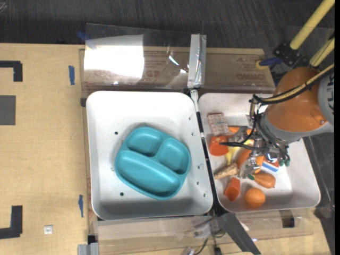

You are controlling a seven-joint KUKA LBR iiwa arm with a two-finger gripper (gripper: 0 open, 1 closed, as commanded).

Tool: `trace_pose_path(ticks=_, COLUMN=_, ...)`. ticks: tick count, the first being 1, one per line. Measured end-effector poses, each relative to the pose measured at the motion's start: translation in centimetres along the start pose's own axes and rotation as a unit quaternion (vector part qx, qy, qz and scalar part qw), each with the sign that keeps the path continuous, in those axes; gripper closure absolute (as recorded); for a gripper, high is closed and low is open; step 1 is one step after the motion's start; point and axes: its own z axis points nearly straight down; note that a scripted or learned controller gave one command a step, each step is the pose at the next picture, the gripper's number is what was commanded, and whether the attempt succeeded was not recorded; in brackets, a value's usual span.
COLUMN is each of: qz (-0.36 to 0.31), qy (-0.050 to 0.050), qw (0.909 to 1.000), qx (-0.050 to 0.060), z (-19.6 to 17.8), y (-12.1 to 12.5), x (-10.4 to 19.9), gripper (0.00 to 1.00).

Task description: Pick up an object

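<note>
My gripper (248,149) hangs low over the middle of the right bin (307,195), right above a pile of toy foods. Below it lie a yellow piece (233,153) and an orange piece (243,158). A red-orange cup shape (217,145) sits to its left, with a tan cone-like piece (227,170) under that. An orange ball (255,197) and a red-orange block (232,188) rest near the front wall. The gripper's dark parts blend with the clutter, so I cannot make out anything held.
A brown-and-white packet (217,122) lies at the back of the right bin, and a small white, blue and red box (271,166) lies under the wrist. The left bin (101,116) holds a teal divided plate (153,161). A clear panel (138,62) stands behind both bins.
</note>
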Motion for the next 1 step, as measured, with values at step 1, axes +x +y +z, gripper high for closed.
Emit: trace_pose_path(ticks=1, qz=-0.024, qy=-0.006, qw=0.9997, qx=0.003, z=0.59, y=0.41, x=-0.13, gripper=0.00)
